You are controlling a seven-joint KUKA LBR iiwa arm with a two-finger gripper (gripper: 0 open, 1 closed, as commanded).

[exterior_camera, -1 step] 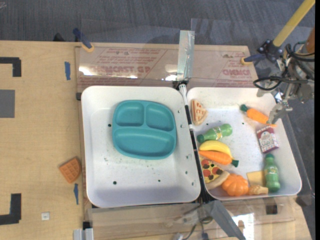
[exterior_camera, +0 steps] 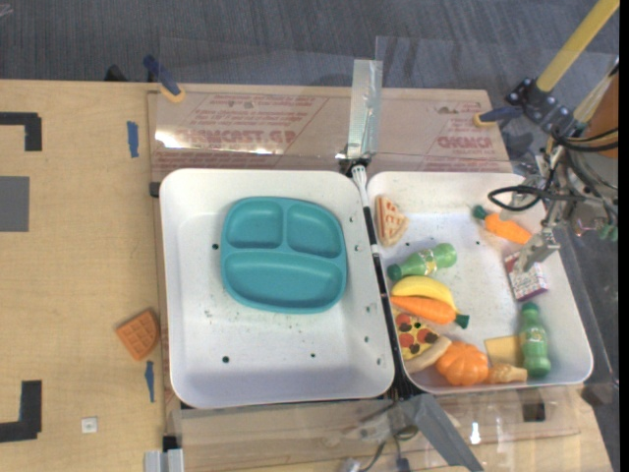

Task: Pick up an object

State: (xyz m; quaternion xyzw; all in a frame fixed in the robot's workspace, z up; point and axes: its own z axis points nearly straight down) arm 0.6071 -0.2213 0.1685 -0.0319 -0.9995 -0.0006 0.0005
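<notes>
Gripper (exterior_camera: 543,239), grip state unclear, hangs over carton (exterior_camera: 528,276) by carrot (exterior_camera: 507,229); crowding may spoil the grasp.

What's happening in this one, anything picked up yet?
Not that shows. The arm reaches in from the right and its claw sits low over the right bin, just above a small purple-and-white packet. Whether it grips that packet is unclear. The other toy foods, such as the banana and pumpkin, lie in that bin. The left bin holds a teal divided plate.
</notes>
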